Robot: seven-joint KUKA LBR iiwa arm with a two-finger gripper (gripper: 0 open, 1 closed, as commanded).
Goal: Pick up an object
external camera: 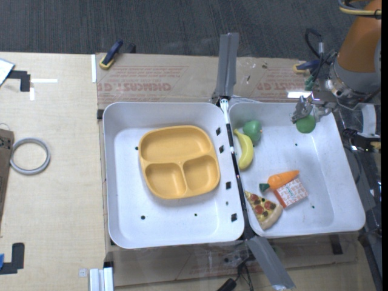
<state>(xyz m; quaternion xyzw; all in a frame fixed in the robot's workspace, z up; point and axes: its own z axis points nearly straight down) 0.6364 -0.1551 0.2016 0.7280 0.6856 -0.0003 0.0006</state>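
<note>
The claw (305, 115) sits closed around a small green ball (306, 124), raised at the right bin's (339, 162) far corner; pickup looks essentially done.

Bench (54, 223): light wood-grain surface, dark floor beyond its far edge.

- Left white bin (121, 223), toward the bench middle, rounded corners.
- Right white bin (339, 180), just beside it toward the right edge; the two meet along a grey divider bar (228, 65) that runs from the far edge to the near edge.
- Cardboard sheet (157, 77) with red print, flat under the far sides of both bins.
- Roll of grey tape (28, 155), flat near the left edge, well apart from the bins.
- Blue-and-yellow clamp (111, 54) on the far edge, at the cardboard's left corner.
- Black tape marks (23, 80) near the far left corner and (16, 255) near the near left corner.
- White tape strip (43, 81) beside the far mark.
</note>
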